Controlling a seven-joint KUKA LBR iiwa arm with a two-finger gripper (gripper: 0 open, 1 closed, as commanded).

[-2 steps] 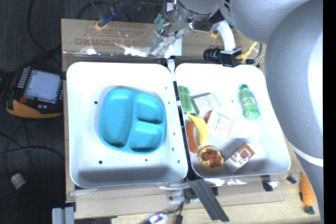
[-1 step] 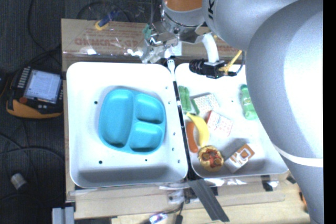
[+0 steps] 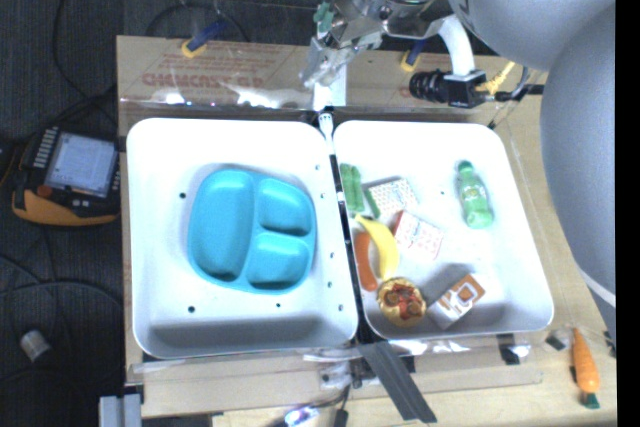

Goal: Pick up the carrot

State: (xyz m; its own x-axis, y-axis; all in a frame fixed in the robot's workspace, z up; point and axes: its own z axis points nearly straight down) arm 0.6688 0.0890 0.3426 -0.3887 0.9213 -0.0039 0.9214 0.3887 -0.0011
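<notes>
An orange carrot lies along the left wall of the right bin, partly tucked under a yellow banana. My gripper hangs above the far edge of the bench, just behind the wall between the two bins. It is well away from the carrot and nothing shows in it.
A green vegetable, a green bottle, two printed packets, a small box and a round food piece share the right bin. The left bin bears a blue divided plate. Another carrot lies outside at bottom right.
</notes>
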